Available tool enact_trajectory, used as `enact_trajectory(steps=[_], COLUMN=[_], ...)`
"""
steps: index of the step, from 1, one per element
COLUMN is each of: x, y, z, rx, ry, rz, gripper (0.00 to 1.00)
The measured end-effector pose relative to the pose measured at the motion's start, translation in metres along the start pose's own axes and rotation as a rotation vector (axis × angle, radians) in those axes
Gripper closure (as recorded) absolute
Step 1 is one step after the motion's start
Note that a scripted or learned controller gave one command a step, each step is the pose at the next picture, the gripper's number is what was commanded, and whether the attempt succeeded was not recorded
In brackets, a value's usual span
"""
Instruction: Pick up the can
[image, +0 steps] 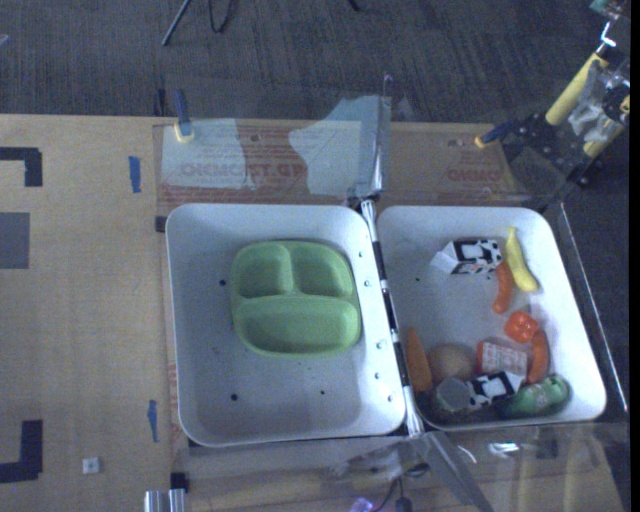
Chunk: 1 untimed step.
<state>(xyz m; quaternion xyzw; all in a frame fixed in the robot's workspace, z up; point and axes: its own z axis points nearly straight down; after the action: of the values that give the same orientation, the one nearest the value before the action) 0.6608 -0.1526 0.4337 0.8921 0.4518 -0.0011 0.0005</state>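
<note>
Bench carries two white bins. The left bin holds a green divided plate, and the right bin holds the toy clutter. The can sits in the right bin's near-left corner, grey and apparently upright with its round top facing us. It's boxed in, with the brown ball just behind, the black-and-white carton touching on its right and the carrot along the divider wall. We can't tell the pincer's state. With the arm entering from the right, we judge the can lies at the bin's far side, so a top-down approach looks best.
</note>
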Motion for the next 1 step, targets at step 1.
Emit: enact_trajectory(steps=[1], x=[-0.0235], y=[-0.0590], z=[0.1273], rx=[0.005], ry=[0.000], rz=[0.107], gripper=[1.00])
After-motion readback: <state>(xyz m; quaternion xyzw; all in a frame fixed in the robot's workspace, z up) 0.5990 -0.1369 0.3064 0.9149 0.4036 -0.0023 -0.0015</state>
